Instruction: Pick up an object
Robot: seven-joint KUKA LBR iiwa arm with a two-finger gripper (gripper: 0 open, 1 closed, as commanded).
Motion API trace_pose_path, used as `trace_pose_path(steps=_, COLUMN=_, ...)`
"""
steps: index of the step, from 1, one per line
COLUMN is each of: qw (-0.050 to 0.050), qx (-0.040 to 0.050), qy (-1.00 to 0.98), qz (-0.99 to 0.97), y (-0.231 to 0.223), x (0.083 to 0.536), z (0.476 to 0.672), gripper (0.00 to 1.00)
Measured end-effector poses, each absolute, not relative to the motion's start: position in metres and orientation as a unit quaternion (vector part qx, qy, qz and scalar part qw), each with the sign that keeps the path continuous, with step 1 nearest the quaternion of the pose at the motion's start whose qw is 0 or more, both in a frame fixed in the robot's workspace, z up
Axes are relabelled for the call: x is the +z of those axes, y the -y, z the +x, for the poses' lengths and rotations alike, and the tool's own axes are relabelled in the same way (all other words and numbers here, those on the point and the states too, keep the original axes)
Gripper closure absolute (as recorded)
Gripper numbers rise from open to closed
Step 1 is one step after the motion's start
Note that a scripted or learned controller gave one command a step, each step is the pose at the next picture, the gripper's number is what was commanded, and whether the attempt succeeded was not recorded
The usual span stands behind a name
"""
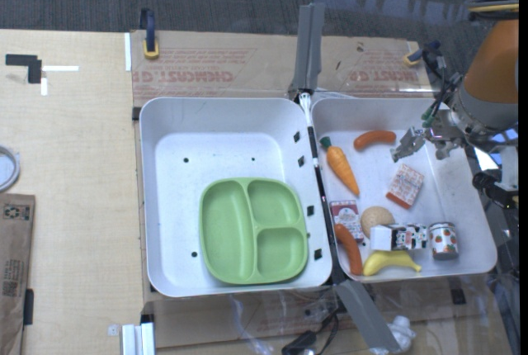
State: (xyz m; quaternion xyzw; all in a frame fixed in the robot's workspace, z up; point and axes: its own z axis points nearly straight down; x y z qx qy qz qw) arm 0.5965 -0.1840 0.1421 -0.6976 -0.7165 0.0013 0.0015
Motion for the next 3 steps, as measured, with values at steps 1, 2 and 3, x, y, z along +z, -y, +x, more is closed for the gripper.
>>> trace_pose_path(steps=1, qw=0.0, qx=0.0004, qy=0.727, qz=-0.687, y=0.167, x=0.092, z=0.555, gripper=0.0)
trace_pose_path(steps=2, qw=0.0, qx=0.0006, qy=0.725, qz=-0.688, y=0.168, x=0.1, z=0.555, gripper=1.0)
trace_pose_path(steps=3, qw=0.0, qx=0.0007, qy=0.726, qz=-0.688, y=0.115, x=0.227, z=0.577, gripper=1.0)
